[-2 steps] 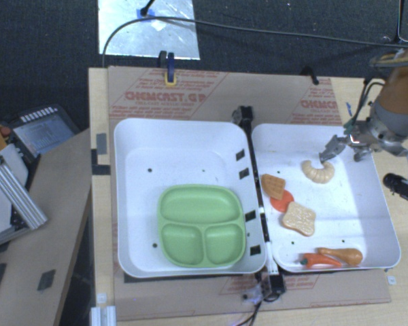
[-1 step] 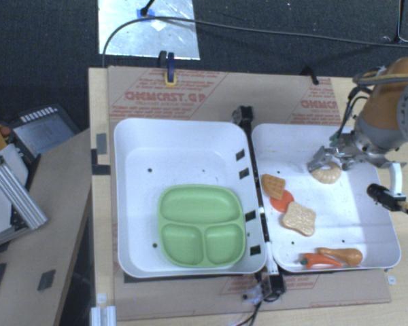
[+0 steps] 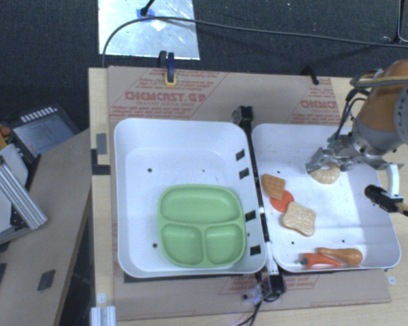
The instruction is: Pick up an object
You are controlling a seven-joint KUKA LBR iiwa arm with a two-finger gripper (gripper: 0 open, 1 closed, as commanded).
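Gripper point(image 3: 324, 163) low in right bin point(image 3: 394, 250), directly over pale food piece point(image 3: 326, 176) near bin's back. Finger state: cannot tell. You should centre over piece, close firmly, then lift straight, away from waffle point(image 3: 273, 184).

Lighting even, overhead, fairly bright; you get clean view of both white bins point(image 3: 190, 131). Bin floors near blown out, slight bluish cast on right one. Strong glare on metal sheet point(image 3: 148, 19) at top, detail washed out there. Shadows soft and short: one under green tray point(image 3: 201, 225), faint one beside arm point(image 3: 387, 111). Dark carpet point(image 3: 41, 39) underexposed, grainy. Overall focus slightly soft, cardboard print readable, small toy food lacks fine detail.
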